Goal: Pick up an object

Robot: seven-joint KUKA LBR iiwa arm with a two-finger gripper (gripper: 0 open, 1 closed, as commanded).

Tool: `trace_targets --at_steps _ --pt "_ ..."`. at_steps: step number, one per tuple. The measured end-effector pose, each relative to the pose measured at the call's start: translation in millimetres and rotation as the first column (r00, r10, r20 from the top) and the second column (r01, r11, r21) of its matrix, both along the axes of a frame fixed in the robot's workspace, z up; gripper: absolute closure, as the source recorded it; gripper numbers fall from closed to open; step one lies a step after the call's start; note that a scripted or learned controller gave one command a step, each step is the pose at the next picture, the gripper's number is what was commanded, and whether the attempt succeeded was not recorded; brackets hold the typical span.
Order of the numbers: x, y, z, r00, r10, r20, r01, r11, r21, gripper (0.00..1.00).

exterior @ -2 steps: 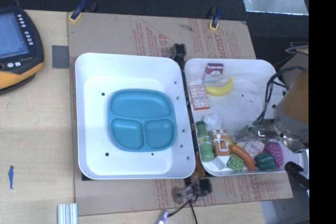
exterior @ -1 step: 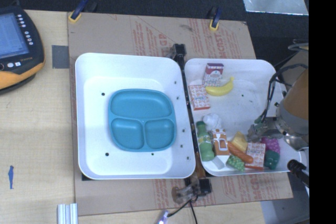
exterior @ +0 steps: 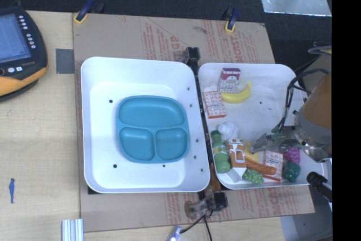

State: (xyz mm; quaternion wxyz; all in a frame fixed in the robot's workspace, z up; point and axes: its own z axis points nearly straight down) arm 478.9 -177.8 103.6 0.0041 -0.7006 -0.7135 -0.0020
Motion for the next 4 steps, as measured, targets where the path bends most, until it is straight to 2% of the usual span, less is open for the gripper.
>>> trace_targets --at_steps 1,2,3,4 --pt "1.5 -6.5 -9.7 1.0 -0.001 0.003 0.001 1.0 0.006 0.0" --pt "0.9 -10.0 0.5 1.0 0.001 0.002 -0.001 1.0 0.0 1.0" --pt "18.7 3.2 123.4 1.0 -0.013 0.003 0.013 1.0 -0.009 1.0" --pt "-2.3 -34.6 140.6 1.0 -0.015 0.003 0.015 1.0 -0.01 1.0"
